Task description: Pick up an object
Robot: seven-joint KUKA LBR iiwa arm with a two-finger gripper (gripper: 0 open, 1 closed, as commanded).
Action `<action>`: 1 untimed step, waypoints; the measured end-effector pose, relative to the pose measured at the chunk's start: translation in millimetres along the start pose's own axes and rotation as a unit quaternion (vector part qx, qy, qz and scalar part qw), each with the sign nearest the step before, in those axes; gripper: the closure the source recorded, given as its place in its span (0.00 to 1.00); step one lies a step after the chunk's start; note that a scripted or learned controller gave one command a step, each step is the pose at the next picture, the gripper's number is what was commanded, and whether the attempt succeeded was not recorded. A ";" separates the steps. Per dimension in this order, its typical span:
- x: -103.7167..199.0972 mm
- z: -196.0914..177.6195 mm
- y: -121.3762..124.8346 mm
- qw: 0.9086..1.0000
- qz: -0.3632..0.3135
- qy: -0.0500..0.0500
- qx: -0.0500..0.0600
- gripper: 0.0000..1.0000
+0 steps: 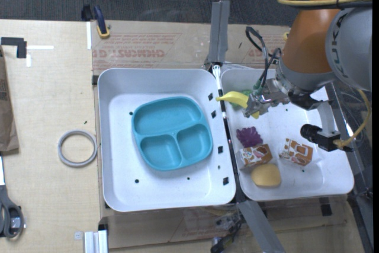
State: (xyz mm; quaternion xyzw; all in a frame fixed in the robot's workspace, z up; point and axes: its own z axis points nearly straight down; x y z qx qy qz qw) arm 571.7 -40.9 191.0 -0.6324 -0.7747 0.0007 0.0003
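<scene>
Hovering at the right bin's far-left corner, the gripper is shown beside a yellow banana; finger state cannot be told, and no lift is evident.

A yellow banana lies in the upper left of the right bin, its tip over the bin's left wall. Lower, purple grapes, two small cartons, and a yellow lemon lie near together.

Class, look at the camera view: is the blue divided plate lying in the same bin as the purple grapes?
No: the blue divided plate lies in the left bin, while the purple grapes lie in the right bin.
</scene>
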 end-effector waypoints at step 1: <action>-0.7 -8.1 0.0 1.000 -0.001 0.000 0.001 1.00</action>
